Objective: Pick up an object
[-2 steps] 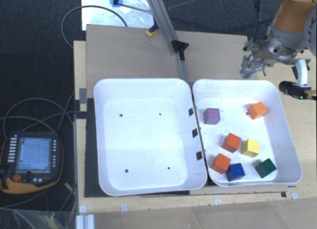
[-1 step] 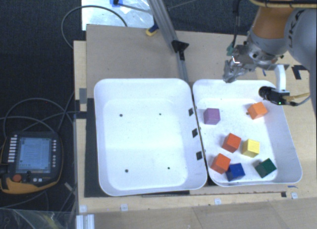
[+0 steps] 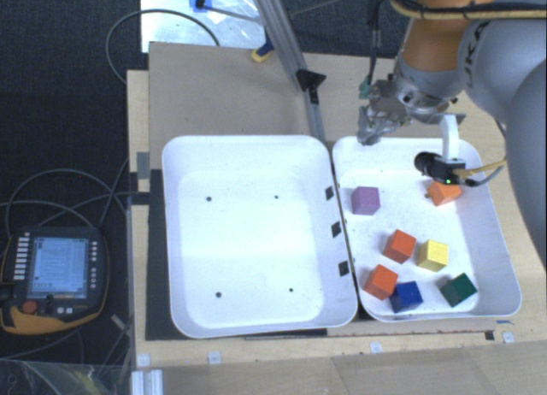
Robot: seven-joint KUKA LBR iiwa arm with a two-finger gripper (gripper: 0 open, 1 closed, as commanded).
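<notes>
The small purple cube [image 3: 365, 200] lay apart from the rest in the right-hand shallow white bin [image 3: 491, 239], toward its ten o'clock corner. At five o'clock from it clustered two orange cubes [image 3: 398, 245], a yellow cube [image 3: 432, 254], a blue cube [image 3: 406, 296] and a green cube [image 3: 458, 289]. The grey two-finger gripper [image 3: 370, 134] hung at twelve o'clock from the purple cube, over the bin's far rim; whether it was spread could not be told.
</notes>
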